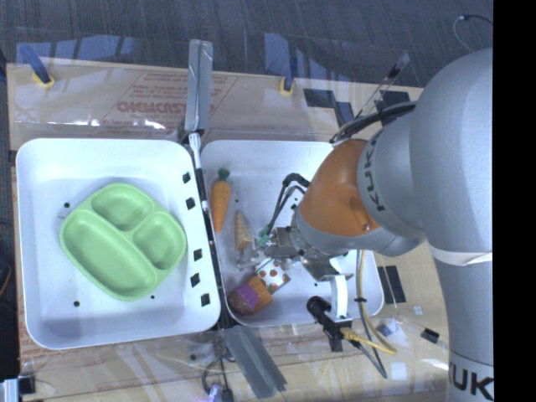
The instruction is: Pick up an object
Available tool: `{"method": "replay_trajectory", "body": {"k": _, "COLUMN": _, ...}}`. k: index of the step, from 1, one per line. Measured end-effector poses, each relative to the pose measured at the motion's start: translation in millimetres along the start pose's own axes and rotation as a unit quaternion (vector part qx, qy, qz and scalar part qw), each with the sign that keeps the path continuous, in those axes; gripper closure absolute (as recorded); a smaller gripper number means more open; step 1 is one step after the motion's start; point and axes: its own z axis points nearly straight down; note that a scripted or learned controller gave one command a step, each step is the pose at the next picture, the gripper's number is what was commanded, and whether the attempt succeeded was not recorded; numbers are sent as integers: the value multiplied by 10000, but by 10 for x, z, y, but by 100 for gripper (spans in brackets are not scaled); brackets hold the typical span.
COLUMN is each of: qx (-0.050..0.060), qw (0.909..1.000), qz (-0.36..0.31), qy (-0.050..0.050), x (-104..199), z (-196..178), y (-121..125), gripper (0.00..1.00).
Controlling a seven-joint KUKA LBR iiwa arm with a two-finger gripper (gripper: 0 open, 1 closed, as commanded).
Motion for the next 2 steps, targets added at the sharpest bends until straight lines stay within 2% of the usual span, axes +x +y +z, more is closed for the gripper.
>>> {"method": "replay_trajectory", "body": {"k": 1, "qx": 1, "qw": 10000, "qz": -23, "qy": -6, "x": -5, "z": -97, "y": 4, "gripper": 100}}
{"method": "replay_trajectory", "body": {"k": 2, "qx": -5, "qw": 9967, "qz": 806, "qy": -2, "x": 137, "z": -1007, "y": 445, "gripper": 100}}
